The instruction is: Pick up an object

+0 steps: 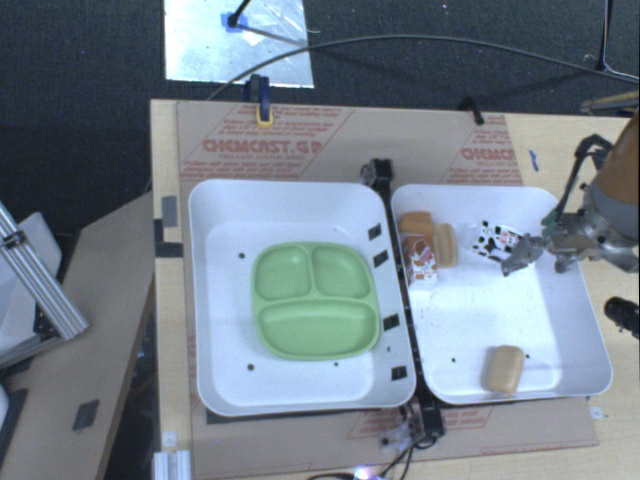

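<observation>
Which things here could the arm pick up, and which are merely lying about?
For the job:
two-finger gripper
black-and-white patterned item
tan oblong block
red-and-white packet
tan bread-like pieces
right white bin

Lying about:
green divided plate
left white bin
blue and yellow clamp

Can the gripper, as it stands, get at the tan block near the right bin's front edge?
Probably yes. The tan block lies alone on the right bin's open floor, apart from the other things, with nothing over it, and the gripper hangs above that same bin.
</observation>
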### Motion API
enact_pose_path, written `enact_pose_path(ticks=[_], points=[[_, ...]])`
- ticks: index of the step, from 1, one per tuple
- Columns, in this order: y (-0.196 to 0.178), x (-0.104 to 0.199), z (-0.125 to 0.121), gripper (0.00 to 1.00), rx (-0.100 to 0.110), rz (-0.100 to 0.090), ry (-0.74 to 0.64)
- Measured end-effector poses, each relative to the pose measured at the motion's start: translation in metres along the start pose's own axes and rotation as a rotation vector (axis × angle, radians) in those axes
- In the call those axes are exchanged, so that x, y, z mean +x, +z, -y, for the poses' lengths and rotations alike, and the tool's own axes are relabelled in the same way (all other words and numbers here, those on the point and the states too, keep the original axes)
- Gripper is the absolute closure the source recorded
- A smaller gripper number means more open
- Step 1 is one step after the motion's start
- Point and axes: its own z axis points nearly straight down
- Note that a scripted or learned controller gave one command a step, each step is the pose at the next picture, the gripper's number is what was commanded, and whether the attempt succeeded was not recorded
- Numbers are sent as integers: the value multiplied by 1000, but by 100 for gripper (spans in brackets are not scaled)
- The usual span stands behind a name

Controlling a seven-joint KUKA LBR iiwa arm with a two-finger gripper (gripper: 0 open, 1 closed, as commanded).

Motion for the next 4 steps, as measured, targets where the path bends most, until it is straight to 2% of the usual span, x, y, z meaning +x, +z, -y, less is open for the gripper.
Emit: enact_pose_path(ticks=[1,3,4], points=[[-7,1,-3,0,-13,3,-4],[79,-9,-7,0,-9,2,0],[110,-9,-8,0,-11,2,0]])
